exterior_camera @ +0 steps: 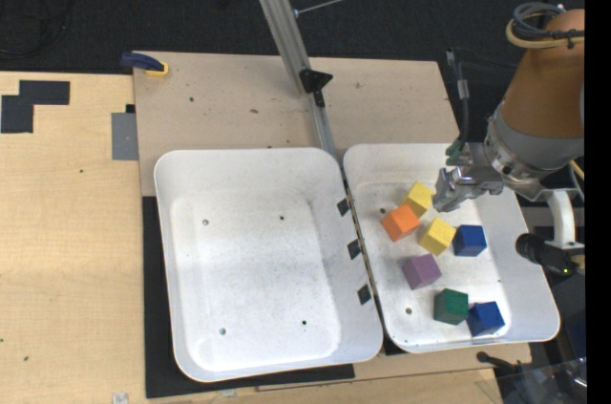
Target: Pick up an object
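The right bin (pixel 535 316) holds several small blocks: a yellow one (pixel 418 198), an orange one (pixel 401 221), a second yellow one (pixel 438 235), a blue one (pixel 470 241), a purple one (pixel 421 270), a green one (pixel 451 307) and another blue one (pixel 486 317). My gripper (pixel 451 192) hangs over the upper part of this bin, just right of the upper yellow block and above the lower yellow one. Nothing shows between its fingers.
The left bin (pixel 181 173) lies beside the right one, with black clips (pixel 352 248) along the shared edge. A slanted aluminium rail (pixel 282 20) rises behind the bins. The arm's orange band (pixel 544 87) looms at the right.
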`<state>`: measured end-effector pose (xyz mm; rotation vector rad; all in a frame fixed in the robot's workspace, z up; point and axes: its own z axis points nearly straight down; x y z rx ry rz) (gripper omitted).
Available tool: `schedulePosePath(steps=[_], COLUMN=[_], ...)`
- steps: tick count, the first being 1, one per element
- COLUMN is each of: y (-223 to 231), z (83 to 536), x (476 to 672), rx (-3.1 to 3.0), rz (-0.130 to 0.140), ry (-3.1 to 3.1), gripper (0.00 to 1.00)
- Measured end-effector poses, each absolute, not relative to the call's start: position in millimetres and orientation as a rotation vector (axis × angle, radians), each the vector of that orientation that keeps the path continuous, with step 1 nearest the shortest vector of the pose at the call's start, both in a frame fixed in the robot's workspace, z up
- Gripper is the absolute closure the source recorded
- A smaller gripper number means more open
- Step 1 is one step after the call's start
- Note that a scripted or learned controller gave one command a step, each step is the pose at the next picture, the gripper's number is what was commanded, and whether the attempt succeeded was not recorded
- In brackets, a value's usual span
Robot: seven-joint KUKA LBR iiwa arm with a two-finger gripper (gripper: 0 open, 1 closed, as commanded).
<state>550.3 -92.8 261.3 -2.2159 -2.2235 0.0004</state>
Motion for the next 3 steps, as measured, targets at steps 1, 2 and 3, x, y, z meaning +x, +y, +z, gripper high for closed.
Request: schedulePosePath(steps=[1, 2, 3], y=[-45, 6, 59], z=[245, 230, 238], x=[561.8, 579.3, 603.4], rx=[-2.214, -2.214, -2.217], rz=[0.004, 0.002, 0.001], ry=[-2.222, -2.223, -2.225], gripper=[1.00, 1.00, 1.00])
